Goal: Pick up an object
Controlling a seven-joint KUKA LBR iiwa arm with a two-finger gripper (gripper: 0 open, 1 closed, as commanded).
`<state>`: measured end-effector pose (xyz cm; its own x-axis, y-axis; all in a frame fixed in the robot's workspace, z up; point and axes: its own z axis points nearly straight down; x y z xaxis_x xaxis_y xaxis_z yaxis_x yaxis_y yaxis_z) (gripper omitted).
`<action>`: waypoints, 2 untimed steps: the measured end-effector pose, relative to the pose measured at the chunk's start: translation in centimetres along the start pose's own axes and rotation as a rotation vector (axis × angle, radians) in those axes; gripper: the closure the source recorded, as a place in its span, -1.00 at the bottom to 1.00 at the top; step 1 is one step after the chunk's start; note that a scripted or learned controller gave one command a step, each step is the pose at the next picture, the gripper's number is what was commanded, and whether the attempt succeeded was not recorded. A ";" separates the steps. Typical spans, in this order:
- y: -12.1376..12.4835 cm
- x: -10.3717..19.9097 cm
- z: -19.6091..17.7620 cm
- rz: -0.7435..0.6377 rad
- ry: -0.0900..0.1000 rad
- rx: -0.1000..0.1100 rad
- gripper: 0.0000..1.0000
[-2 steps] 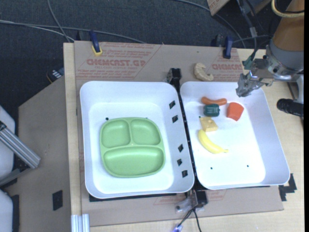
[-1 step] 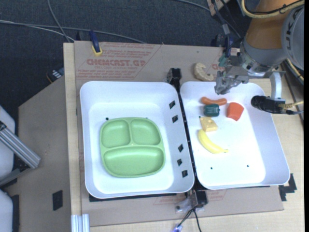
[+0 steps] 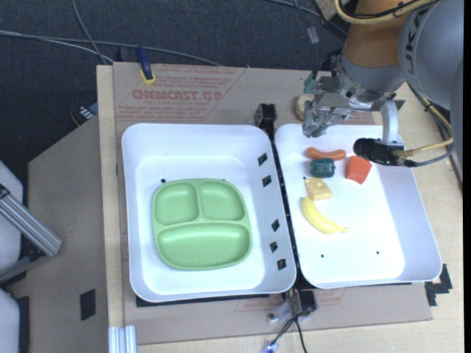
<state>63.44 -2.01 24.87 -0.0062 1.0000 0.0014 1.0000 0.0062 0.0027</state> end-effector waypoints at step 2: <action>1.4 10.9 1.2 0.001 0.001 0.000 1.00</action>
